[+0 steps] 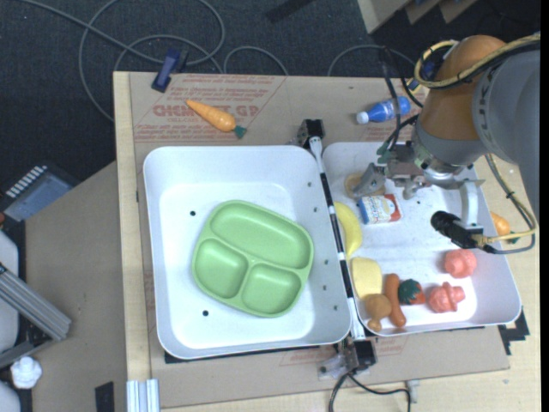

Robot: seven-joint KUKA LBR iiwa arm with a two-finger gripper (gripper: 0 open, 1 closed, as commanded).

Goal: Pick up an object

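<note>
My gripper point(390, 182) hangs over the back of the right bin point(506, 303), its two grey fingers point(370, 179) spread apart and open. Just below them lies a small white carton with a red label point(378, 209), not held. Along the bin's left wall lies a yellow banana point(347, 227), with a yellow block point(366, 275) in front of it. At the front sit an orange piece point(377, 307), a sausage-like piece point(395, 297), a dark green piece point(410, 290), a red toy point(446, 297) and a pink toy point(461, 263).
The left bin point(163, 187) holds a green divided plate point(253, 257). A toy carrot point(214, 116), a blue bottle point(383, 110) and a blue clip point(167, 69) lie outside the bins at the back. A black part point(450, 227) juts over the right bin.
</note>
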